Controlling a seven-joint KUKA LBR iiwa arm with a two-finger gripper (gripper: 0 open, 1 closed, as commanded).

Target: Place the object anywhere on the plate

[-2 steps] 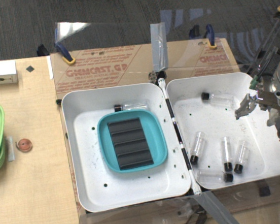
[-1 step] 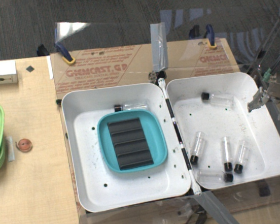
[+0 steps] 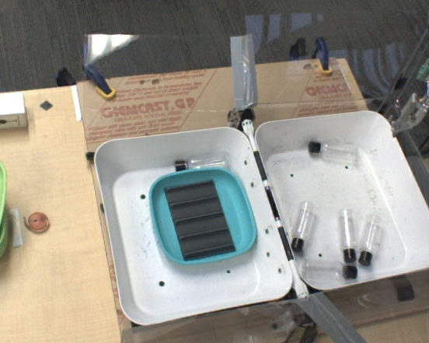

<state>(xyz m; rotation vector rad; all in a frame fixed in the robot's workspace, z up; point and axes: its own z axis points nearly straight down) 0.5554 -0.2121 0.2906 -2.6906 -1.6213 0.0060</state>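
Arm's grey metal end with the gripper [image 3: 414, 107] sits at the right edge of the frame, just past the upper right corner of the right bin [image 3: 413, 254], off to the side of the contents; too small and cluttered there, cannot tell if it's released or clenched. Five clear cylindrical vials with black caps lie loose in the right bin: upper vial [image 3: 329, 150] near the top, the other four [image 3: 349, 233] in the lower half. A sixth vial [image 3: 198, 163] lies in the left bin [image 3: 137, 295] just above the glossy teal rounded-square plate [image 3: 240, 203], off it, and the plate carries a black ribbed insert [image 3: 199, 220].
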